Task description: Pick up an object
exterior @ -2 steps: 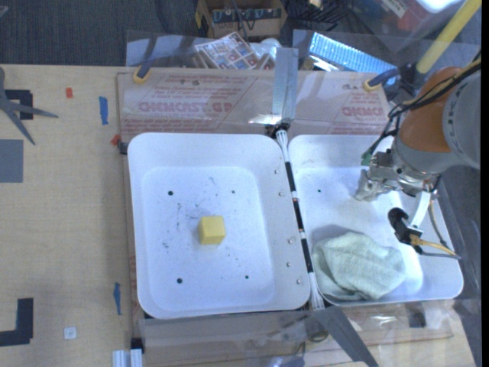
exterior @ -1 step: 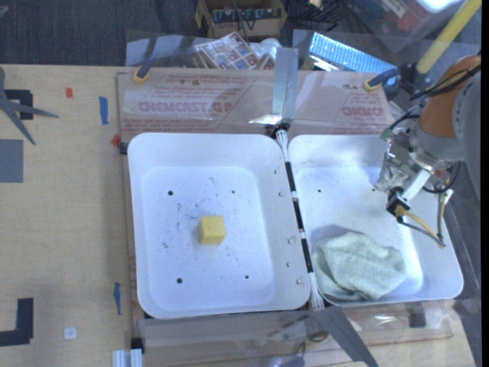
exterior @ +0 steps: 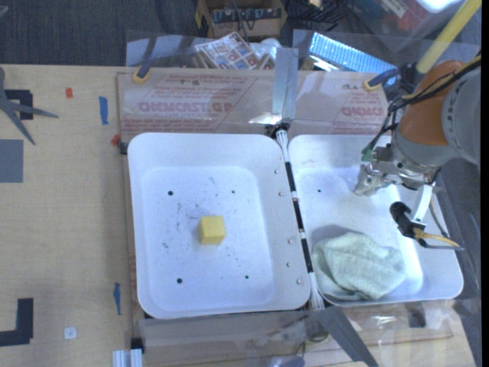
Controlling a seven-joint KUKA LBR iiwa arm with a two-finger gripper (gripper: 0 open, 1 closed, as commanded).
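— Where's the arm standing, from where you are?

— The grey arm with the orange band (exterior: 428, 121) leans in from the right, over the far end of the shallow white right-hand bin (exterior: 336, 167). Its metal two-finger gripper (exterior: 370, 182) hangs just above the bare floor there; whether it is apart or together I can't make out at this slant.

— And something to pick?

— Two candidates. The crumpled pale-green cloth (exterior: 359, 264) lies in that same right bin, at its near end, a short way towards us from the gripper and nothing between them. The small yellow foam cube (exterior: 212, 230) sits alone in the middle of the shallow white left-hand bin (exterior: 153, 159), well apart, across the divider (a much longer reach).

— So the cloth?

— I'd judge so: it's nearer, straight back along the bin, with no clear long axis to line up on.
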